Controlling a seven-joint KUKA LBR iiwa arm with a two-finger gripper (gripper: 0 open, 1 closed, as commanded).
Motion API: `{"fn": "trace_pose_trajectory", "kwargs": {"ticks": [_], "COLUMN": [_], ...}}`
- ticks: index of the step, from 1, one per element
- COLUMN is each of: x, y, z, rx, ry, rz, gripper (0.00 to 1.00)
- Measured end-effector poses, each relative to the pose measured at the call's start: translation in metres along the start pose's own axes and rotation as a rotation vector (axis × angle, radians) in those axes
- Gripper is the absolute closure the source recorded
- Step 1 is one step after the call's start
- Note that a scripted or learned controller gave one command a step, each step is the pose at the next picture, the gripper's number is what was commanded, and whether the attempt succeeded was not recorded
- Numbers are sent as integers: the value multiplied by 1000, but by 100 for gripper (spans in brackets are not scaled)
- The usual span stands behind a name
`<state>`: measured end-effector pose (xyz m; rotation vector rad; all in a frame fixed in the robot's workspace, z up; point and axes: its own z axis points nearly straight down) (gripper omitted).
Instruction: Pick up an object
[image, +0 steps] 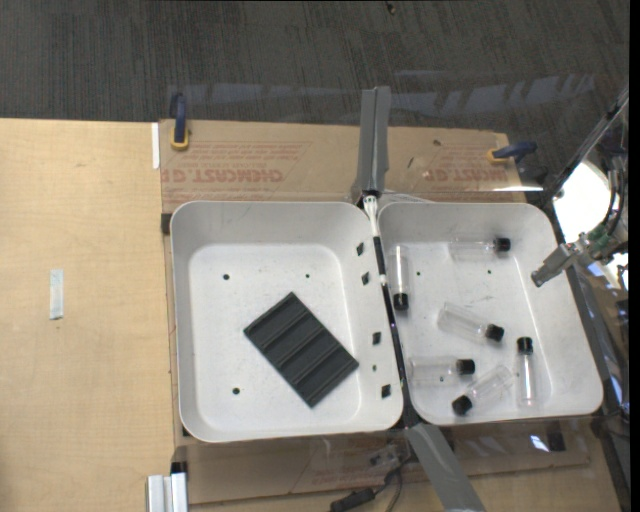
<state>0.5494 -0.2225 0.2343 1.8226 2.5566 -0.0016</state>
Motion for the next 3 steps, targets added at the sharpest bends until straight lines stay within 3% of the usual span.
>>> {"fn": "trace_pose_trajectory", "kwargs": {"ticks": [1, 2, 3], "x": [92, 241, 238], "y": [52, 139, 138], "z": [-10, 39, 30], "rx": [0, 2, 2], "ry": [1, 2, 1], "rz": [-85, -279, -276], "gripper": [0, 0, 100]}}
